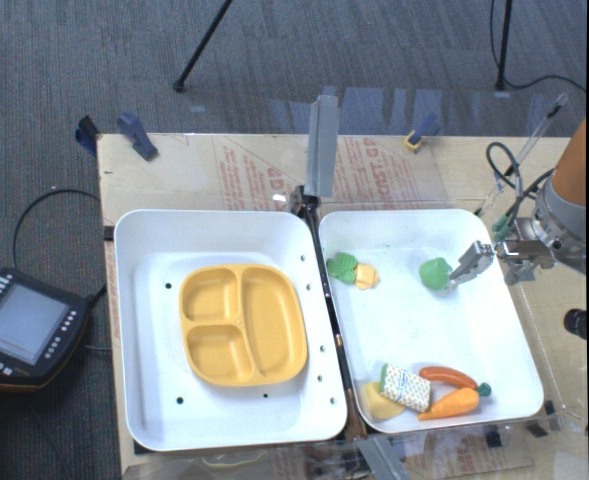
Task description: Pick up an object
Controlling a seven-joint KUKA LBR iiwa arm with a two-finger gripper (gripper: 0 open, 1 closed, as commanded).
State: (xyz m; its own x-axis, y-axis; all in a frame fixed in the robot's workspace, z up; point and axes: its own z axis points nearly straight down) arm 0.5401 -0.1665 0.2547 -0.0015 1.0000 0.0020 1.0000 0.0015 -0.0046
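On my feed the left bin holds a yellow divided tray. In the right bin, a green piece with a yellow one lies near the left wall, then a green toy sits touching the tip of the end effector; I cannot tell its grip state. Carrots lie at the front
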